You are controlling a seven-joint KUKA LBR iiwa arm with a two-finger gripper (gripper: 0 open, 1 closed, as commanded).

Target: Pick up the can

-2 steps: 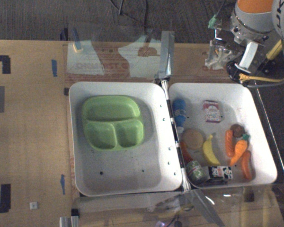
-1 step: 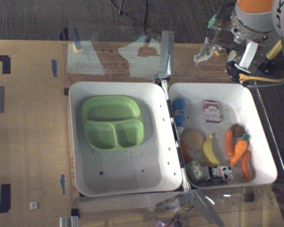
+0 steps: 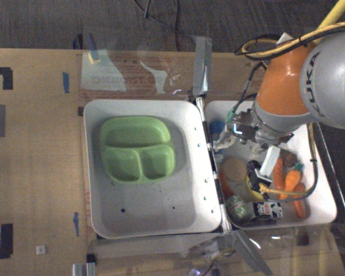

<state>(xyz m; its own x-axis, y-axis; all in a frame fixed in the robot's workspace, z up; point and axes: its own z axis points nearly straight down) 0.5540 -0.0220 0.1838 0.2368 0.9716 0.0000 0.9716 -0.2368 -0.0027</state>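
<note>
The hand (image 3: 224, 140) hangs low in the right bin (image 3: 324, 184), at that bin's far-left part, close to its left wall. From this slant I cannot tell whether it is spread or pressed together, and nothing can be seen held in it.

Just beside the hand, toward the bin's far-left corner, lies a small blue thing (image 3: 217, 126). Nearer the bin's middle on the left side sits a tan round thing (image 3: 234, 168).

The can (image 3: 237, 207), dark with a green label, rests in the bin's near-left corner, hard against the left wall. A black-and-white box (image 3: 268, 210) seems to touch it on the side away from that wall. Carrots (image 3: 293, 181) fill the right half of the bin.

The step in hand looks like the approach. It would go best with the hand carried toward the near-left corner until it is centred over the can, then lowered straight. The grip should close along the wall, since wall and box crowd the can's other 2 sides. A skewed descent would probably nudge the box or strike the rim.

Left of the right bin, the left bin (image 3: 161, 207) holds a green plate (image 3: 137, 148); both bins sit on the worktop (image 3: 34, 154).
</note>
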